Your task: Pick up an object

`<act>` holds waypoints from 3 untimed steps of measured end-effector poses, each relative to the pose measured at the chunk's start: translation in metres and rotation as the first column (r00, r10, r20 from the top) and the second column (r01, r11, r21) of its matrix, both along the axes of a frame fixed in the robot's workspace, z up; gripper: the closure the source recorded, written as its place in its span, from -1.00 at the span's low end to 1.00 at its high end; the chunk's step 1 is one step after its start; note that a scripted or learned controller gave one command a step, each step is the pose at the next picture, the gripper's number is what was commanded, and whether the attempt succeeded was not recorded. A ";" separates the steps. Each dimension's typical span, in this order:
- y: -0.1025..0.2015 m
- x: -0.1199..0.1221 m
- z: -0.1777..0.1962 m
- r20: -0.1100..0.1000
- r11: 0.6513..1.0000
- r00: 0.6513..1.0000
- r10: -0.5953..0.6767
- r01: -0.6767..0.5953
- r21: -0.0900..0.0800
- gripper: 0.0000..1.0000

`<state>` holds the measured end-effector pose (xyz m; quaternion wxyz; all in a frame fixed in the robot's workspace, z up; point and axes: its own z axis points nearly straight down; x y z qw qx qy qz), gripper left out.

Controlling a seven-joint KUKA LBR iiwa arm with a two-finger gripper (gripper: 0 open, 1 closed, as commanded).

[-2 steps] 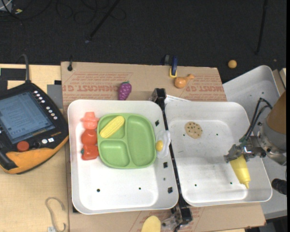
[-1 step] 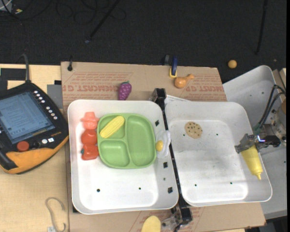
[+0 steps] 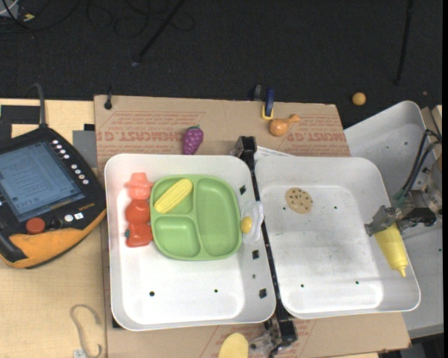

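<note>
1. Gripper [image 3: 382, 222] sits at the right edge of the frame, over the right rim of the right bin [image 3: 328, 293]. Touching its lower side is a yellow bottle [image 3: 395, 250], lying tilted along that rim with its nozzle toward the lower right. Whether the fingers are closed on the bottle or merely rest against it cannot be told; the tips are too small and dark to read.
2. Likely target: the yellow bottle. Judged a light, hollow plastic toy, stiff, with a smooth skin that may slip. Best hold looks to be across the widest part of the body, not the tapered nozzle. It leans on the bin wall, so it could roll or slide when pinched.
3. Alternative in the same bin: one cookie [image 3: 299, 200], upper middle of that bin, well apart from the gripper. Flat and thin, hard to get fingers under.
4. Count, left bin [image 3: 175, 304]: one green tray [image 3: 198, 218], one corn cob [image 3: 171, 195] in its upper left compartment, one red bottle [image 3: 138, 222] just left of the tray, one pale pink piece [image 3: 139, 184] above it, and one small yellow thing [image 3: 246, 225] at the tray's right edge, identity unclear.
5. Count, outside the bins: one purple toy [image 3: 193, 139] and one orange pear-shaped toy [image 3: 281, 125] on the cardboard [image 3: 149, 125] in the upper middle, one orange ball [image 3: 358, 98] in the upper right, one yellow toy [image 3: 234, 345] at the bottom edge.
6. One control tablet [image 3: 33, 192] lies on the bench [image 3: 30, 304] at the left.
</note>
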<state>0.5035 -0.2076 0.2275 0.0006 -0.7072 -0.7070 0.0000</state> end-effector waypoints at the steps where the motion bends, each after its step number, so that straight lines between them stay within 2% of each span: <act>1: 0.046 0.020 0.009 0.000 1.000 1.000 0.004 -0.004 0.001 1.00; 3: 0.137 0.067 -0.008 0.000 1.000 1.000 0.004 -0.004 0.002 1.00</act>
